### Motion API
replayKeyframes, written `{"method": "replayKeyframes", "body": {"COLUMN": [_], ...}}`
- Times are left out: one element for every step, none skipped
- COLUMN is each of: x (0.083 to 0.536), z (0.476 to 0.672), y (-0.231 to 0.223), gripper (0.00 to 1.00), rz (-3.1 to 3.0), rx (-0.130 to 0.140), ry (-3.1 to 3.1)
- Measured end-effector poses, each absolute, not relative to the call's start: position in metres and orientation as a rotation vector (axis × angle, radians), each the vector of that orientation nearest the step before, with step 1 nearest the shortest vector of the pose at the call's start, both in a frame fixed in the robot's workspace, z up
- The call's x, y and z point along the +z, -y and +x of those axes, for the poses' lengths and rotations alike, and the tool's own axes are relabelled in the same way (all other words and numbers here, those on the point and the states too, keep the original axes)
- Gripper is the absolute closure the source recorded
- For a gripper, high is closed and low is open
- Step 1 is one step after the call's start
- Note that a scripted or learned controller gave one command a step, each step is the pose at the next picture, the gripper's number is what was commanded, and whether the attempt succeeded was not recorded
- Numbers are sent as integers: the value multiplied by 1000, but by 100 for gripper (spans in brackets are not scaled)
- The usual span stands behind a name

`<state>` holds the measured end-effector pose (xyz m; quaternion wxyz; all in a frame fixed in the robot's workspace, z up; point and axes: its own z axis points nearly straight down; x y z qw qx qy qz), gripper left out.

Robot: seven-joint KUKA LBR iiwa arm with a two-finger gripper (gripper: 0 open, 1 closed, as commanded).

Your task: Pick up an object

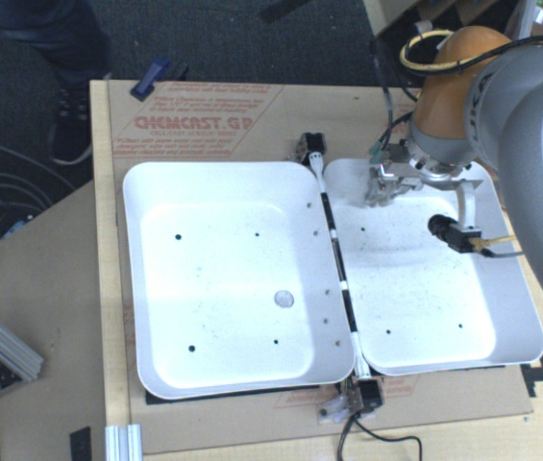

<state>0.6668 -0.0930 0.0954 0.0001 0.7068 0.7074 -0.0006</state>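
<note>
The only thing worth grabbing is a little grey disc [283,300]. It's lying flat in the left bin [213,248], a bit right of the middle and toward the near side. The arm [449,94] is reaching into the far left corner of the right bin [425,296], so the jaws are sitting well apart from the disc. I'm guessing they're needing to cross left over the divider and come nearer. The disc is looking round, so probably no long axis to line up with. Can't tell if the jaws are open or closed, they're too blurry.
</note>
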Motion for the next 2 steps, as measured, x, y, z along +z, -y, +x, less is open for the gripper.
{"method": "replayKeyframes", "body": {"x": [85,95], "z": [666,667], "y": [91,91], "gripper": [100,100], "rz": [2223,2220], "rx": [-3,-2], "ry": [-2223,-2223]}}
